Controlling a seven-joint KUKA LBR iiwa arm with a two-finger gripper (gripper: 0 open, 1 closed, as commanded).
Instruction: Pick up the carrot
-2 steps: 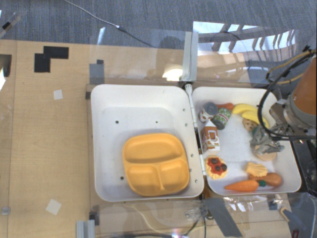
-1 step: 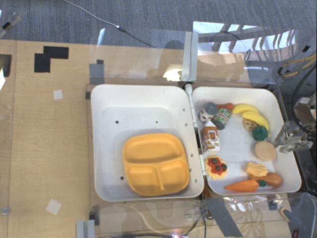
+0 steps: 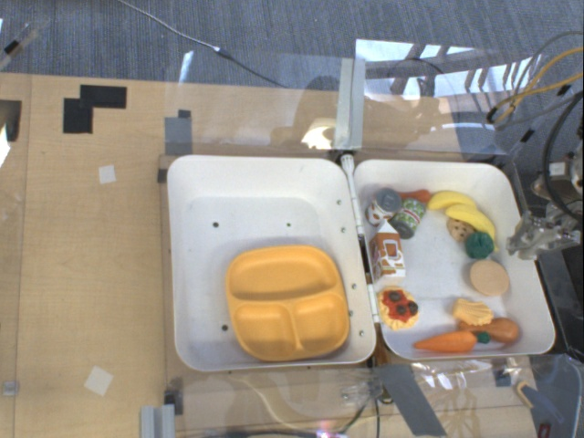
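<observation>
A pale wooden worktop (image 3: 82,272) fills the left and middle of the camera view, with black square marks near its upper left corner and small pale patches of tape here and there. Beyond its far edge lies blue-grey carpet (image 3: 274,16), crossed by a thin cable. Two shallow white bins sit side by side on the worktop, a grey metal post rising at the seam between them.

The left bin (image 3: 201,199) holds a yellow divided plate (image 3: 287,301), set toward its near right corner. The right bin (image 3: 520,272) is crowded with toy food: a banana (image 3: 464,210) at the far side, two small cans (image 3: 398,210) near the far left corner, a brown and white carton (image 3: 389,255) along the left wall, a small pizza slice (image 3: 399,307) below it, a green broccoli-like piece (image 3: 478,244), and a tan round disc (image 3: 489,277) toward the right.

The carrot (image 3: 447,341) lies flat along the near wall of the right bin, its tip pointing left and its green end touching a reddish-brown round piece (image 3: 504,331). A pale yellow ridged piece (image 3: 473,312) sits just behind it.

The tool (image 3: 538,235) is at the right edge of the view, just outside the right bin's right wall, well apart from the carrot. It is a grey metal shape there and holds nothing that I can see; how far open it stands I cannot tell. Yellow and black cables (image 3: 547,71) loop above it.
</observation>
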